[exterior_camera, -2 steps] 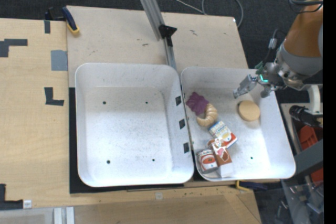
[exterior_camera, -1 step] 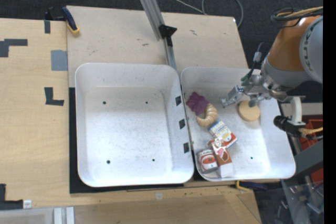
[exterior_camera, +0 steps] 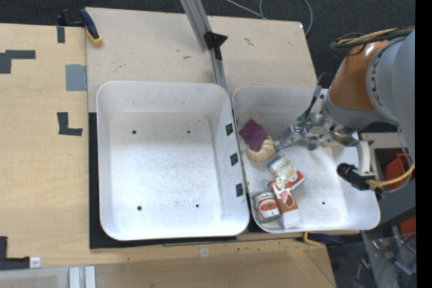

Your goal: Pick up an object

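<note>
Several objects lie in the right bin (exterior_camera: 351, 212). A purple lump (exterior_camera: 253, 133) rests against a tan bun-shaped piece (exterior_camera: 260, 150) by the bin's left wall. Below them are a small white, yellow and red carton (exterior_camera: 285, 173), a red and white carton (exterior_camera: 287, 203) and a red-labelled can (exterior_camera: 266, 206). My gripper (exterior_camera: 289, 138) is low inside this bin. It points left, and its tip is just right of the tan piece and above the small carton. Whether it touches the tan piece is unclear. Nothing is visibly held.
The left bin (exterior_camera: 108, 165) stands beside the right one, sharing a raised middle wall. A slanted metal pole (exterior_camera: 192, 0) rises behind the bins. A yellow and blue clamp (exterior_camera: 90, 26) sits at the bench's back left corner. Cables hang off my arm at the right.
</note>
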Robot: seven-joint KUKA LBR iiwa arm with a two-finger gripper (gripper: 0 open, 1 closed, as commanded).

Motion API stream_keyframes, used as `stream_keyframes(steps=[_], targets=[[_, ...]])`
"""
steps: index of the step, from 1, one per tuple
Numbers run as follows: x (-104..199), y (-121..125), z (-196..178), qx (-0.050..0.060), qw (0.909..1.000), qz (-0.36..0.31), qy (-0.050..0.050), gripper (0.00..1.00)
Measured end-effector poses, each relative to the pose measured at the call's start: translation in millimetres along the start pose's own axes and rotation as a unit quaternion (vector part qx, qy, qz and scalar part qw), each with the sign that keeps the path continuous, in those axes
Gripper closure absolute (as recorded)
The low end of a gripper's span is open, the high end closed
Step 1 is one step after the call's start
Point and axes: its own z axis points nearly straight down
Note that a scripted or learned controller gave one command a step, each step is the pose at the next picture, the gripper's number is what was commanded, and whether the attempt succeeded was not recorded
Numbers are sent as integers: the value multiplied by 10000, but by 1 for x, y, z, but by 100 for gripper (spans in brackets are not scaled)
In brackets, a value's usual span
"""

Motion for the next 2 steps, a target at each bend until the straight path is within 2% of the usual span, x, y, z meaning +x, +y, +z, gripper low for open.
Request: stream_keyframes(steps=[1, 2], targets=[[1, 0, 3, -28, 10000, -2, -6, 0], [1, 0, -7, -27, 10000, -6, -4, 100]])
